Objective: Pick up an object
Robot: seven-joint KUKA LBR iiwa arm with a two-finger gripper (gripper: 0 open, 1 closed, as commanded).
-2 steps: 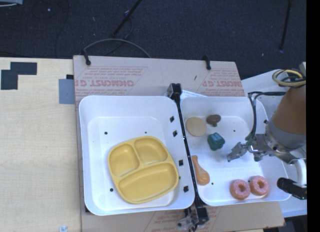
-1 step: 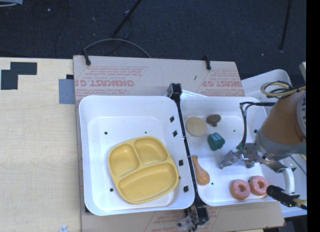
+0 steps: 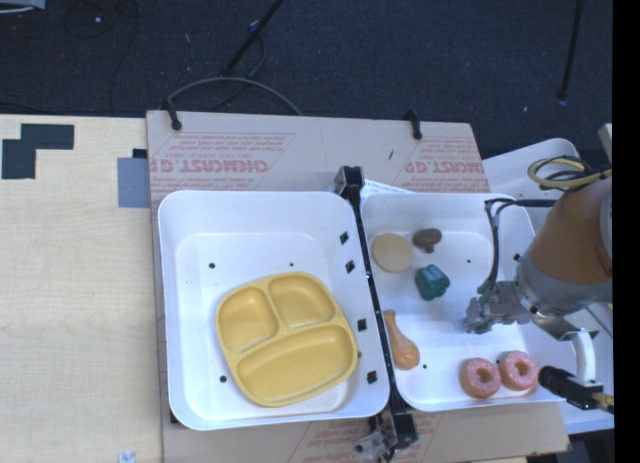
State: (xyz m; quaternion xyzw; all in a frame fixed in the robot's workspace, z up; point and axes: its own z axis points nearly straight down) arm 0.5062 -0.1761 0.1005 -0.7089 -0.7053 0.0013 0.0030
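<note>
Two white bins side by side on a cardboard sheet. Left bin point(image 3: 190, 251): one yellow tray point(image 3: 287, 338), three compartments, lying flat and slightly turned, toward the near right part of the floor.

Right bin point(image 3: 440, 391), left to right:
- orange drumstick-shaped piece point(image 3: 401, 342), close to the divider, narrow end pointing away from the camera;
- pale round disc point(image 3: 392, 252), toward the far side;
- small brown lump point(image 3: 427, 239), just right of the disc, shape hard to make out;
- teal block point(image 3: 432, 282), nearer than the lump, a little apart from the disc;
- two pink donuts point(image 3: 480, 378) touching each other near the front wall, the right one partly cut by the rim line.

Gripper point(image 3: 482, 314): low over the bin floor on the right side, dark and blurred; whether its tips are apart or together cannot be told, and nothing can be seen between them. Arm point(image 3: 575, 251) hides the bin's right wall and is cut off by the frame.

Teal block lies to the gripper's left and slightly farther back, apart from it. Donuts lie nearer the camera than the gripper, also apart.
</note>
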